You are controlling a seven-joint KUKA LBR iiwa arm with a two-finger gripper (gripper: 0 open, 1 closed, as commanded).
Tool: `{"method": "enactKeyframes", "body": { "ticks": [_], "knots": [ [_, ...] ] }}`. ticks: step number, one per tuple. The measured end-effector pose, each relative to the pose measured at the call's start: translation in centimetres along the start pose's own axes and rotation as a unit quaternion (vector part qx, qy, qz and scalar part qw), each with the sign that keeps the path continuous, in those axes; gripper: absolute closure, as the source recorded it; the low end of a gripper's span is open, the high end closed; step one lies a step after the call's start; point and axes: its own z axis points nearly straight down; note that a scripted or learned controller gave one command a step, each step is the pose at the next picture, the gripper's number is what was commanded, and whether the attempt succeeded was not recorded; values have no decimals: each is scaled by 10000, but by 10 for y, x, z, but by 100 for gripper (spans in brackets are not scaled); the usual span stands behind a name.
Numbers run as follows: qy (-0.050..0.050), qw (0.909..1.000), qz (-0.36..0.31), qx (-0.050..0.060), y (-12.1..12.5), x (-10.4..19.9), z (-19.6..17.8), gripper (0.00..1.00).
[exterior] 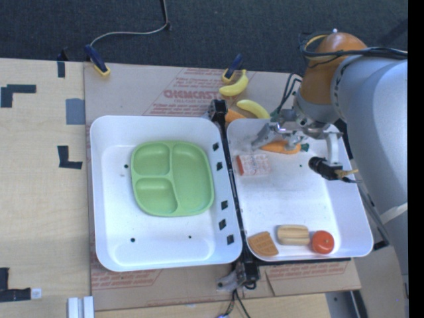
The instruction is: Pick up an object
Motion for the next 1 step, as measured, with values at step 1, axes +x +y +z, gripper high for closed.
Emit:
{"method": "enactKeyframes", "body": {
  "ticks": [1],
  "knots": [
    [-21, 10000, -1, -62, 2, 1, -1, 0]
  ]
}}
